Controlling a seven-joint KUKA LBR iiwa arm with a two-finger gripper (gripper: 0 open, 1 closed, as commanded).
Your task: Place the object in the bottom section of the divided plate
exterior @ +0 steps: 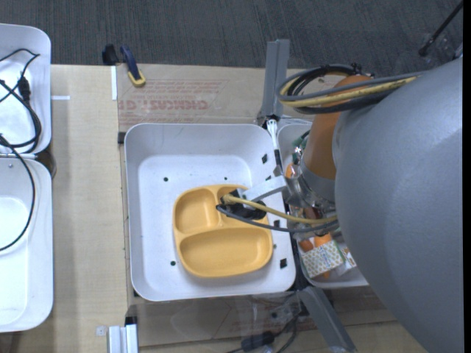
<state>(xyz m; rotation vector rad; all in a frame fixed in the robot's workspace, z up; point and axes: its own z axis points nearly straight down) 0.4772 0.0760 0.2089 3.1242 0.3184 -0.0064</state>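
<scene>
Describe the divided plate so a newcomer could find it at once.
Find the white bin in the middle of the view, left of the arm. The plate lies on its floor, toward the near right corner. It is mustard yellow against the white, with two small sections above one wide one.

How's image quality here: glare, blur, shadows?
Camera view: light is even and soft, no hard glare on the plate's bin; the yellow divided plate is sharp; the arm, near the lens, looms soft-edged and hides most of the neighbouring bin.
</scene>
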